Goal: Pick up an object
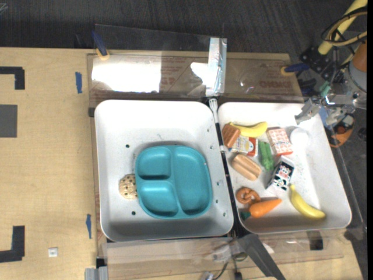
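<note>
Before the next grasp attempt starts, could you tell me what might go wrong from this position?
1. The toys in the right bin lie crowded: the hot dog, green vegetable and red carton nearly touch, so the fingers may catch two items or none.
2. The gripper sits over the bin's far right rim and could strike it descending.

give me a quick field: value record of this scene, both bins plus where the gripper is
left bin: teal divided plate, cookie touching the plate's left edge
right bin: two bananas, carrot, hot dog, pretzel, green vegetable, small cartons
gripper: over the right bin's far right corner, above the toys, holding nothing visible
arm: enters from the upper right
task state: nothing picked yet
</note>
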`<action>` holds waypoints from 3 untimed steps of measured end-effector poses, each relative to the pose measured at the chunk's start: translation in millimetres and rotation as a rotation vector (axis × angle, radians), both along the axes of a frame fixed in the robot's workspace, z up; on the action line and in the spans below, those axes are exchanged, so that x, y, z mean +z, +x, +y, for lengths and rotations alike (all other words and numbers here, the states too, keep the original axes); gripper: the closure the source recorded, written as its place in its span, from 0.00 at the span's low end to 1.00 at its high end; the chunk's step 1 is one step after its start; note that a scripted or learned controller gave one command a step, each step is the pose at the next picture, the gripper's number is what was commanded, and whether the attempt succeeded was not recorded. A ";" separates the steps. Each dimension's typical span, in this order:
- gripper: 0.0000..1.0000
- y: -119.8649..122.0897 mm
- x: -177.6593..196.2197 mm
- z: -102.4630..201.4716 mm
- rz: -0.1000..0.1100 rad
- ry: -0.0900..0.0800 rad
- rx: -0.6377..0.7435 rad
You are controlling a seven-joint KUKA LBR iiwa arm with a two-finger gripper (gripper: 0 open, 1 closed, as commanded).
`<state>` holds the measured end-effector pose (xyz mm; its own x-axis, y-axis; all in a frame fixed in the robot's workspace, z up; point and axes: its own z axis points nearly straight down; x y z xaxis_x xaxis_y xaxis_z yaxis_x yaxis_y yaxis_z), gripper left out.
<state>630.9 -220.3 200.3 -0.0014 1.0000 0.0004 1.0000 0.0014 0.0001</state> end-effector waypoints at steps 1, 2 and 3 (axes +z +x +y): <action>0.00 7.3 -112.2 48.7 -0.007 -0.002 0.046; 1.00 7.5 -102.7 49.3 -0.007 -0.003 0.049; 1.00 26.0 6.8 112.3 -0.010 0.000 -0.078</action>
